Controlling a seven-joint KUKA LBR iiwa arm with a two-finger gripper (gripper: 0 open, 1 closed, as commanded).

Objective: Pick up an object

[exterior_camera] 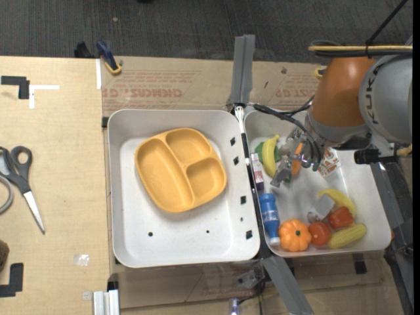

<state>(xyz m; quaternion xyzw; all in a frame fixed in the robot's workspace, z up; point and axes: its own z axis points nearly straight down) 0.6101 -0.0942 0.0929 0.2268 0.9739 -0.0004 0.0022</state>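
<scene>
My gripper [291,163] hangs low over the upper middle of the right bin [377,188], under the arm's orange band. A small orange piece [298,165] shows right at the gripper; whether it is held is unclear. Just to its left lie a green fruit [268,153] and a yellow banana-like piece [271,142]. A white packet [330,164] lies to its right. Along the bin's front sit a blue bottle [268,213], an orange pumpkin [294,235], a red tomato [319,232], a red pepper [341,217], a corn cob [348,235] and a banana [337,199].
The left bin [125,241] holds a yellow divided plate [182,169]. Scissors [23,184] lie on the wooden bench at the far left. A grey divider post [242,71] rises between the bins at the back.
</scene>
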